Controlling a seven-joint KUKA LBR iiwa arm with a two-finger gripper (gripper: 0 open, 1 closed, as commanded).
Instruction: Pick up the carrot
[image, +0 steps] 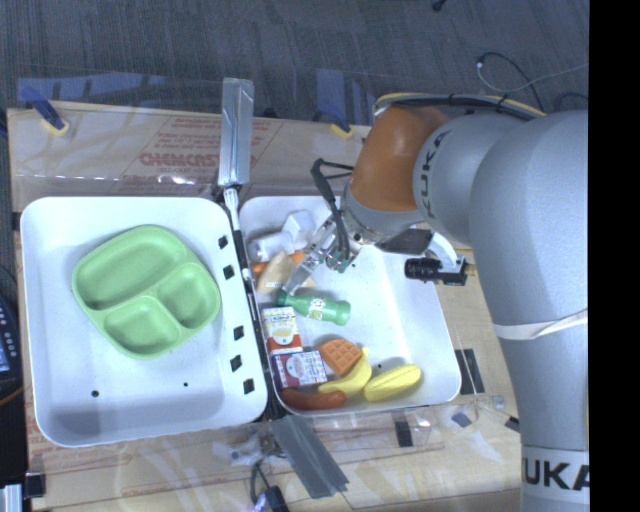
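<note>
Left white bin (60, 400) is holding a green divided plate (146, 289) | right white bin (440, 350) is holding a green bottle (318, 306), yellow banana (352, 378) | orange carrot (272, 266) is lying near frame centre, axis unclear | gripper (325, 255) jaws: cannot tell

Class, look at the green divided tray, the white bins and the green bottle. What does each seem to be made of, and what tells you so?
Green divided tray: probably moulded plastic, matt, with an even pale colour and soft rounded compartment edges.
White bins: likely thin formed plastic, smooth with a slight sheen and rounded corners.
Green bottle: seemingly glossy plastic, a toy by its look; the picture is too coarse to be sure.
</note>
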